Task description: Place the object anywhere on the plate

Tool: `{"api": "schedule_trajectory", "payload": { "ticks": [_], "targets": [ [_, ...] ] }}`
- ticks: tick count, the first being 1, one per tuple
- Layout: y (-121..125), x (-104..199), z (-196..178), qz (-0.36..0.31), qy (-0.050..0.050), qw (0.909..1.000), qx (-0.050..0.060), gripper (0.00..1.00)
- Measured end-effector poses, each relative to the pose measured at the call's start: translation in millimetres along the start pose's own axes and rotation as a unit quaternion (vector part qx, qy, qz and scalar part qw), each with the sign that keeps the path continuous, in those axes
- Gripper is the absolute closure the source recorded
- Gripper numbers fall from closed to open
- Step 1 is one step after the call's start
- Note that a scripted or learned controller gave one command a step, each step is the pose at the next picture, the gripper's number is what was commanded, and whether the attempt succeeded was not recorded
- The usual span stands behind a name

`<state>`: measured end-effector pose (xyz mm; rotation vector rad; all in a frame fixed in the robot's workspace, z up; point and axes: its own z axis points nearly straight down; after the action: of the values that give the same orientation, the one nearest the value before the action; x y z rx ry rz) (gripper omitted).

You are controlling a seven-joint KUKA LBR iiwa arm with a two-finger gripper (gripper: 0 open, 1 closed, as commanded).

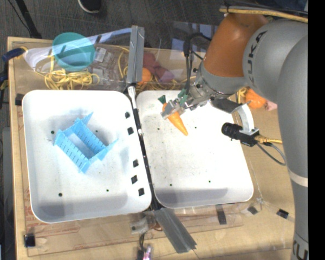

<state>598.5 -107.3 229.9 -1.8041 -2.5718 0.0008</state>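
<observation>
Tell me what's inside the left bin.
The left bin holds a blue rack-like plastic piece lying near its middle. What lies beneath that piece is covered.

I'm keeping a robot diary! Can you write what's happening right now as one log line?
arm: over right bin | gripper: at toy carrot, near bin's back edge | left bin: blue rack | carrot placed: not yet

bins (206,167): smooth matt white plastic | rack (82,143): ribbed blue plastic | bench (86,229): bare wood
</observation>
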Motion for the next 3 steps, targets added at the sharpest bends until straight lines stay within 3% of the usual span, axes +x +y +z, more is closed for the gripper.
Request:
{"api": "schedule_trajectory", "payload": {
  "ticks": [1,2,3],
  "targets": [
    [27.1,42.5,5.9,0.068,0.000,0.9977,0.001,1.00],
    [13.1,110.2,-29.3,0.052,0.001,0.9987,0.001,1.00],
    [11.7,158.5,-51.7,0.032,0.000,0.9995,0.000,1.00]
  ]
}}
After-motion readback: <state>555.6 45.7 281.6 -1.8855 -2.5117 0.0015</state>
